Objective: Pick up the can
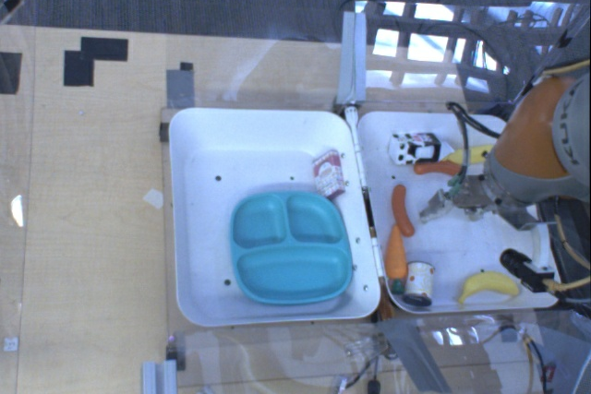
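My claw (441, 201) hangs spread over the right bin (554, 304), well apart from the can (419, 281) lying near its front rim.

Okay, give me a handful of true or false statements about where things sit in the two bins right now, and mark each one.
1. The can lies in the right bin, near its front left corner. True.
2. The blue divided plate is in the right bin. False: it is in the left bin.
3. The gripper holds the can. False: it hovers apart from it, farther back.
4. A banana lies to the right of the can. True.
5. The carrot touches the plate. False: it lies in the right bin.
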Robot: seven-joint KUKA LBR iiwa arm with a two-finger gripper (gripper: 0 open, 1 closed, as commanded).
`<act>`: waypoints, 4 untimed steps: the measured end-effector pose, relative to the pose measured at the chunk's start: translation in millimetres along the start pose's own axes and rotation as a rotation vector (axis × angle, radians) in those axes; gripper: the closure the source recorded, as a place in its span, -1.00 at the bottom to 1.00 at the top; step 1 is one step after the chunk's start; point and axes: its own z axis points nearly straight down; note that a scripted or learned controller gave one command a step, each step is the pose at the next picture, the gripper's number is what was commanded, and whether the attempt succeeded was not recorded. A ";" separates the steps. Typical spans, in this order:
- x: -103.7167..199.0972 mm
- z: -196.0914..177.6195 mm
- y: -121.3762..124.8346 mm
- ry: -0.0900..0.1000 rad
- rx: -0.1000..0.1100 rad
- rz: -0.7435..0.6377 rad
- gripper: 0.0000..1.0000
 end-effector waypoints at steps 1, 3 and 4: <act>-47.5 -0.8 -58.4 -0.003 0.003 0.024 -1.00; 19.8 -1.3 -54.0 0.000 0.001 -0.112 -1.00; 20.3 -13.3 -50.6 -0.001 -0.007 -0.115 1.00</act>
